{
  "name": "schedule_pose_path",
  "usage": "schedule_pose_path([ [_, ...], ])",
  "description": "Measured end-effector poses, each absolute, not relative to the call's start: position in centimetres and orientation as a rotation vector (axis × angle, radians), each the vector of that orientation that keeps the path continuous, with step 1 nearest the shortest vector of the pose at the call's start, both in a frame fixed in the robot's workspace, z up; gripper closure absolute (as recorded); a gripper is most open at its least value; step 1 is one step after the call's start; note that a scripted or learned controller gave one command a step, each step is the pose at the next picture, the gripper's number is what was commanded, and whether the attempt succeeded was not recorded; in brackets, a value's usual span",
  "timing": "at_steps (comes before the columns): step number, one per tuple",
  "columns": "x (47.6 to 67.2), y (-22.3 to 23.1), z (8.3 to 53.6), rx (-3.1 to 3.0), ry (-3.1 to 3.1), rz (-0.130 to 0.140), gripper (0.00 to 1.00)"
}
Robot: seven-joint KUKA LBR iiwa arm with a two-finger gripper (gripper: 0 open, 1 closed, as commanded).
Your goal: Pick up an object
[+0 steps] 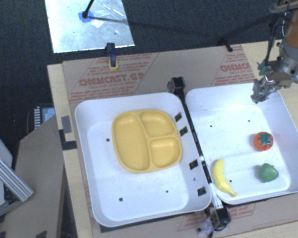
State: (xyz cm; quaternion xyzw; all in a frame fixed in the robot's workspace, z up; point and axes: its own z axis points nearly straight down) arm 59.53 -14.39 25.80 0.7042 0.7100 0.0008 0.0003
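Three objects lie in the right bin (282,118): tomato (263,141), green pepper (267,172), banana (221,177). Jaws (260,93), state unclear, hover over the far edge, approach stage; next, descend onto one.

2 white bins (135,104), 1 yellow divided tray (145,140), 1 banana (221,177), 1 tomato (263,141), 1 green pepper (267,172)
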Motion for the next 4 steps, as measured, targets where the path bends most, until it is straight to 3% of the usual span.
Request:
schedule_pose_path([
  [1, 58.7, -8.4, 25.0, 2.211, 2.232, 0.002, 1.00],
  [4, 52.5, 6.8, 23.6, 2.212, 2.233, 0.001, 1.00],
])
